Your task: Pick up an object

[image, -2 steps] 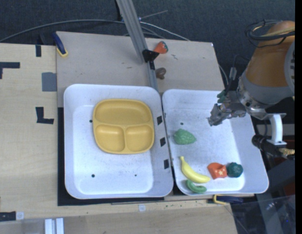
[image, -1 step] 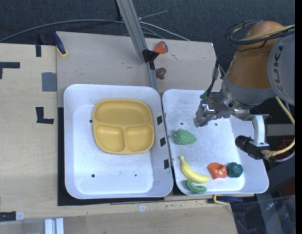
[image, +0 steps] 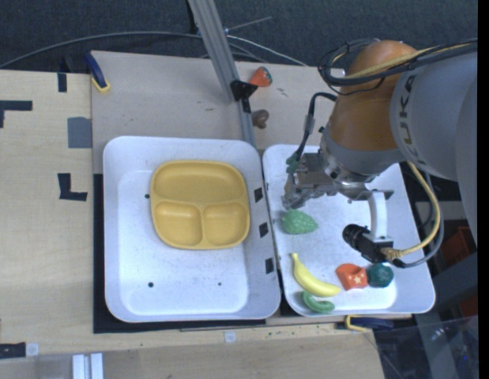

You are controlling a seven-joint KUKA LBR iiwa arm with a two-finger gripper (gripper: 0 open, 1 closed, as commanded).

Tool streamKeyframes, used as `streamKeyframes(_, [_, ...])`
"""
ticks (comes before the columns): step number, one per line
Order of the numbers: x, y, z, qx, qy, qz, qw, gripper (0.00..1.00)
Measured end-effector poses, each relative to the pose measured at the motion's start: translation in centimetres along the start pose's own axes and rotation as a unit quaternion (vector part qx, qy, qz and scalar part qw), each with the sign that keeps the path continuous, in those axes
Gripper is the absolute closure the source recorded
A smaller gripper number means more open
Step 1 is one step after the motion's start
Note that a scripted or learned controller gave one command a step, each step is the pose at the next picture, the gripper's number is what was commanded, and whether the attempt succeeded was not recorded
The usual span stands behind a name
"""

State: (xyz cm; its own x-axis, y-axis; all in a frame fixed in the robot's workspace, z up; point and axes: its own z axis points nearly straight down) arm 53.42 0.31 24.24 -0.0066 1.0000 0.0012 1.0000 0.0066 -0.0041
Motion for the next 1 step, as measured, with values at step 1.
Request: streamKeyframes(1, [5.87,-0.06,1.36,0.000,0.000,0.000,1.0000,1.00])
